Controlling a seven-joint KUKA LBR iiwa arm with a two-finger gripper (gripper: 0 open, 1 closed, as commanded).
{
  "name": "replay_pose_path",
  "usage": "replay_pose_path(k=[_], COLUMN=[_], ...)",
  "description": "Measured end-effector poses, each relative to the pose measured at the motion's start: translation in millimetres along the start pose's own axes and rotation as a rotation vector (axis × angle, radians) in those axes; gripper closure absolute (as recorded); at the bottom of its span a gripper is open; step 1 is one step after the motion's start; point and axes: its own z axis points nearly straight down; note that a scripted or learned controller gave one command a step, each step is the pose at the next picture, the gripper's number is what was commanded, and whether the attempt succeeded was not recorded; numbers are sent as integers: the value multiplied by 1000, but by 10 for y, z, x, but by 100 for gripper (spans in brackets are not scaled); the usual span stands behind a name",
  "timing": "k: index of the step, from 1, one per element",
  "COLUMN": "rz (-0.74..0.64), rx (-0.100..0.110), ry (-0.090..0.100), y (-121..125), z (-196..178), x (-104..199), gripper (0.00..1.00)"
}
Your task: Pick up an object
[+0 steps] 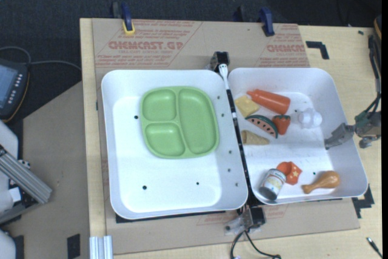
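Camera view: your gripper [337,136] sat at the right bin's [339,91] right edge.
You could not tell its finger state; carrot [268,98], can [273,183] and drumstick [321,181] lay loose in that bin.

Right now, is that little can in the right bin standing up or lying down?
Lying down. The can rests on its side near the right bin's front edge, its round end facing the camera, beside a red piece.
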Motion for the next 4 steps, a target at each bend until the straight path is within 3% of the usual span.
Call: replay_pose_path(k=[1,4], rz=[-5,-4], rx=[-12,-8], ry=[-4,-1], y=[32,110], z=[-61,1247], x=[6,167], gripper=[0,0])
